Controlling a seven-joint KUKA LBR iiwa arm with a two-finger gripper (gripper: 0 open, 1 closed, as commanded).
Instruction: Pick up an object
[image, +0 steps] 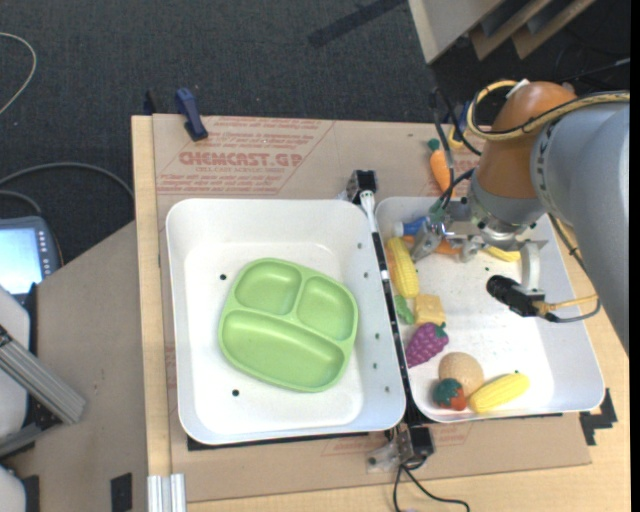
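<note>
Two white bins side by side on a brown counter (260, 150) with red print. Left bin (190, 300) holds a green three-section plate (288, 325), lying flat near its centre. Blue clamp (190, 113) at the counter's top left edge. Black clip (362, 184) at the top of the seam between the bins, another clip (415, 441) at the bottom. Orange carrot (440, 168) on the counter just above the right bin (570, 385). Dark carpet (90, 60) around; a screen (22, 255) at far left.

Green divided plate (288, 324) seen in white left bin (190, 300); yellow corn (403, 266), purple grapes (426, 343), orange carrot (439, 167) noted.
</note>
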